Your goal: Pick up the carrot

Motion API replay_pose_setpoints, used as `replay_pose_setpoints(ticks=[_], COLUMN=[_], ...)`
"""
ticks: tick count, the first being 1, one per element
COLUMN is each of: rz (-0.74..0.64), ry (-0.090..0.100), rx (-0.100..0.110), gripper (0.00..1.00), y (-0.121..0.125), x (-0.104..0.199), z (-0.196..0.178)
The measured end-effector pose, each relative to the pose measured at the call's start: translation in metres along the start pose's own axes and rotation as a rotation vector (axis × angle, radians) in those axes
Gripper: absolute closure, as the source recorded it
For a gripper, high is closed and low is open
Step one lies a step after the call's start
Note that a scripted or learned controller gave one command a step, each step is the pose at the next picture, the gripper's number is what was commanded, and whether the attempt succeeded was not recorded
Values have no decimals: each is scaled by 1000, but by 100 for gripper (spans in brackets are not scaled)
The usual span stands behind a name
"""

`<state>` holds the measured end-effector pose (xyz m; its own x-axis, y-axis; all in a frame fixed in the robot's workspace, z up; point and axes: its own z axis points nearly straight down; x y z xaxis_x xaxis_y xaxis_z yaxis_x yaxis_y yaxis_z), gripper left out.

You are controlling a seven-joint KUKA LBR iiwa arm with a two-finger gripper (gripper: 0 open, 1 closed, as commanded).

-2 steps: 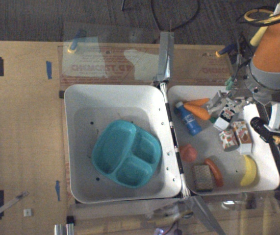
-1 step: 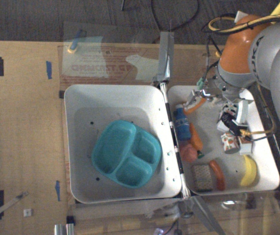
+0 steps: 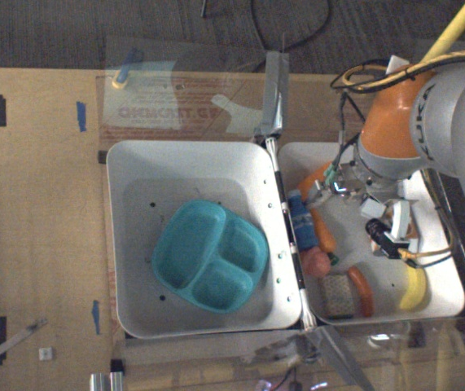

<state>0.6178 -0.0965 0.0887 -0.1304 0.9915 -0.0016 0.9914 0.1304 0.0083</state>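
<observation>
One carrot (image 3: 323,231) lies in the right bin (image 3: 452,287), slanted along its left wall just below and left of the claw (image 3: 339,187). Whether the claw is open or closed cannot be told under the wrist. A good grasp would, I judge, straddle the carrot across its width, clear of the blue packet (image 3: 300,222) touching it on the far side. Beyond the carrot from the claw sit a red round fruit (image 3: 316,262), a brown sponge-like block (image 3: 338,295), a sausage (image 3: 361,290) and a banana (image 3: 413,289). Farther left of the claw, the left bin (image 3: 134,177) holds a teal divided plate (image 3: 209,255).
</observation>
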Motion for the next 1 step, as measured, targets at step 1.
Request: replay_pose_setpoints(ticks=[1], rz=[0], ry=[0], rx=[0], gripper=[0], y=[0], x=[0], z=[0])
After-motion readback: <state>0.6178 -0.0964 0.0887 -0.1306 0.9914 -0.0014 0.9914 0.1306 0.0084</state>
